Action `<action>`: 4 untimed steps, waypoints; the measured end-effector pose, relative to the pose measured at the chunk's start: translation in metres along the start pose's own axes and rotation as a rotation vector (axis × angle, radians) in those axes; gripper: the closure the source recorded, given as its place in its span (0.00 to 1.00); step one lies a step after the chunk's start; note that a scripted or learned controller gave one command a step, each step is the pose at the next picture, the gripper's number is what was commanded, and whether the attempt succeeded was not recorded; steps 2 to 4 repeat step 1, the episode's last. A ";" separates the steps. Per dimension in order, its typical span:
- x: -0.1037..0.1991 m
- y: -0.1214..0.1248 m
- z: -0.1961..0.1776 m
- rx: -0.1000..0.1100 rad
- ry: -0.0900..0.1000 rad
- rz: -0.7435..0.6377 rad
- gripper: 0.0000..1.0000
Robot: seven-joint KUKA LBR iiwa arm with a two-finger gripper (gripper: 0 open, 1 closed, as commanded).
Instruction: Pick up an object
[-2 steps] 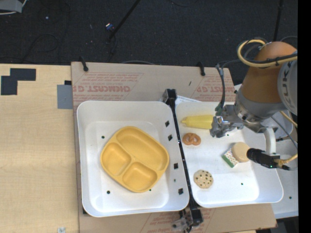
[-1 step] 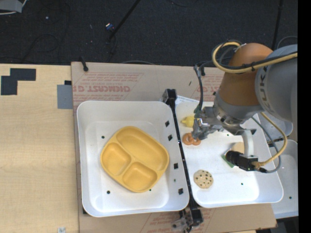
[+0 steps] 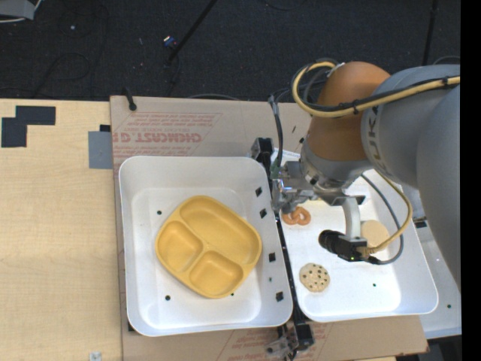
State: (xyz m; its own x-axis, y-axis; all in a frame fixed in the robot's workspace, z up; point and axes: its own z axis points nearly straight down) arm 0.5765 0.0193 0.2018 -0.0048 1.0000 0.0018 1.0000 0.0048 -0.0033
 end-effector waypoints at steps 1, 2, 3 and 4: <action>0.051 0.002 0.004 0.000 -0.001 0.000 1.00; 0.051 0.002 0.004 0.000 -0.001 0.000 1.00; 0.051 0.002 0.004 0.000 -0.001 0.000 1.00; 0.051 0.002 0.004 0.000 -0.001 0.000 1.00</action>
